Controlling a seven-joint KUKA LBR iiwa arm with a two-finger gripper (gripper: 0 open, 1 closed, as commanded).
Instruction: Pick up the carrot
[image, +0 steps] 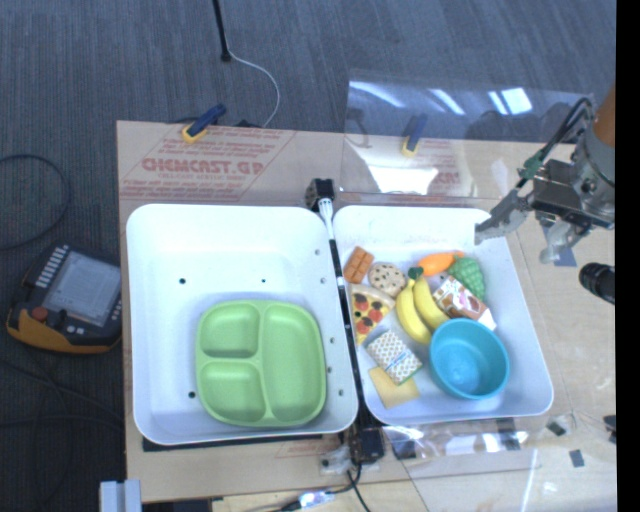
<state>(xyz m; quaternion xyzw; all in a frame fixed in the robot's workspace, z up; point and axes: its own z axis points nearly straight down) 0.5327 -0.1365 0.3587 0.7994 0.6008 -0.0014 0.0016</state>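
Grey carpet (120, 60) w/ cardboard-topped bench (220, 165)

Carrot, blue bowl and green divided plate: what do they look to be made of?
The small orange carrot with a green end looks like moulded toy plastic: flat, even colour, smooth. The round blue bowl looks like plastic, matte with a soft sheen on its rim. The green three-compartment plate also looks like plastic, with uniform colour and rounded moulded dividers. None can be confirmed by look alone.

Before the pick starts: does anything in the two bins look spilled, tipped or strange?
Nothing stands out. The carrot lies among the toy foods in the right bin, and the green plate sits flat in the left bin.
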